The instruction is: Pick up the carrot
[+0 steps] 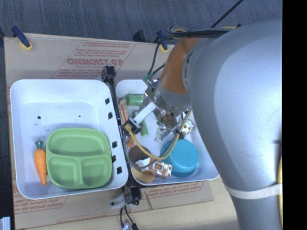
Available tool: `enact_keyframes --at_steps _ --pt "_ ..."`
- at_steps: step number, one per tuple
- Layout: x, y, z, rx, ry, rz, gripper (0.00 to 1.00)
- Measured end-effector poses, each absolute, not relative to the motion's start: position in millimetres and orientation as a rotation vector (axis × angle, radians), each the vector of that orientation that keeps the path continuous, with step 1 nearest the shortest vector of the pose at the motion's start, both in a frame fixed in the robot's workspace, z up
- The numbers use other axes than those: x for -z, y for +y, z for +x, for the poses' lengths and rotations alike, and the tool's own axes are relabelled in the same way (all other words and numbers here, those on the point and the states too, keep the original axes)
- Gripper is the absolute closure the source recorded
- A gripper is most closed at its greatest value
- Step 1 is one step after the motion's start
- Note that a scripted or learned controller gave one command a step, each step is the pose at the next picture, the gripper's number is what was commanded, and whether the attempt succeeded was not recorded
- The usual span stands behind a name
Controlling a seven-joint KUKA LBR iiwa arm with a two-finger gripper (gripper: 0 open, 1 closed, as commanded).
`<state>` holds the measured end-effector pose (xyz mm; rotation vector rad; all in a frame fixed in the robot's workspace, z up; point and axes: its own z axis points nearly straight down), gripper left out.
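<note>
Two white bins sit side by side, and we take the green divided plate (79, 158) in the left bin (29, 92) as our landmark. Just beside the plate's left edge lies the carrot (41, 163), its long axis running along that edge, green top toward the far side of the bin and orange tip toward the near rim. Well to the right of the plate, over the right bin (207, 172), we see the gripper (162, 130) hanging among clutter; we cannot tell how it is set. Right of the plate too are a blue cup (183, 157) and small toys, partly hidden under the grey arm (235, 119).
</note>
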<state>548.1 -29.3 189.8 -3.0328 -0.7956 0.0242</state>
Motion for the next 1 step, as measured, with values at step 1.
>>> enact_keyframes --at_steps 1 --pt "-189.9 -33.3 480.7 -0.020 -1.063 -2.947 0.00"
